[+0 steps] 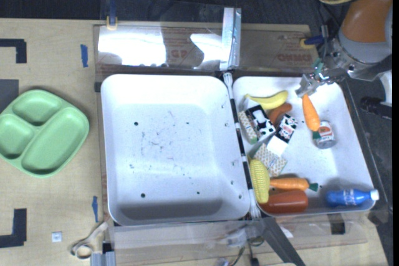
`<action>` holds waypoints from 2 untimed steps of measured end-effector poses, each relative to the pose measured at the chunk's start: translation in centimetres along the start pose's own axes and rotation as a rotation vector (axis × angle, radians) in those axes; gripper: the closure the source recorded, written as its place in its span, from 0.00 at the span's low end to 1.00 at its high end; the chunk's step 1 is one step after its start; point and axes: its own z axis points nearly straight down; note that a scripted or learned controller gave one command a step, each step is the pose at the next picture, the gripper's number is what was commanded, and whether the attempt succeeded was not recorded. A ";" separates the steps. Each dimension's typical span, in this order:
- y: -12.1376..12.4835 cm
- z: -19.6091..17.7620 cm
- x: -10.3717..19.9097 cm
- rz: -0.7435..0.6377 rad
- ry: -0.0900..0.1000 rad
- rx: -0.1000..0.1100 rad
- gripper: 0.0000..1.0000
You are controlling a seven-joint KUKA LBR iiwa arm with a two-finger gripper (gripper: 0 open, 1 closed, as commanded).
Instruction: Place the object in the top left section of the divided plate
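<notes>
Camera view: grey arm with orange band enters from the right; its two-finger gripper [310, 84] hangs over the upper right corner of the right-hand shallow white bin [349, 152], right above the top end of a loose orange toy carrot [310, 112]. Whether the fingers are apart or closed I cannot tell, and nothing is visibly clamped between them. No object is in hand, so the step reads as picking from the clutter: yellow toy banana [269, 98], small tin can [324, 135], blue plastic bottle [349, 197], corn cob [259, 179], red sausage-like piece [287, 201]. The carrot lies apart from its neighbours, the easier grasp; come down across its narrow width. The pale green divided plate [40, 132] sits on the wooden bench, well apart to the far left, past the left white bin [168, 140]; the carry must clear both rims. Fingertips blurred; bench's left edge cuts the plate off.
</notes>
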 end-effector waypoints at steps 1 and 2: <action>0.1 -0.8 0.0 0.000 0.001 0.000 1.00; -6.7 -0.1 2.6 -0.041 0.001 0.002 1.00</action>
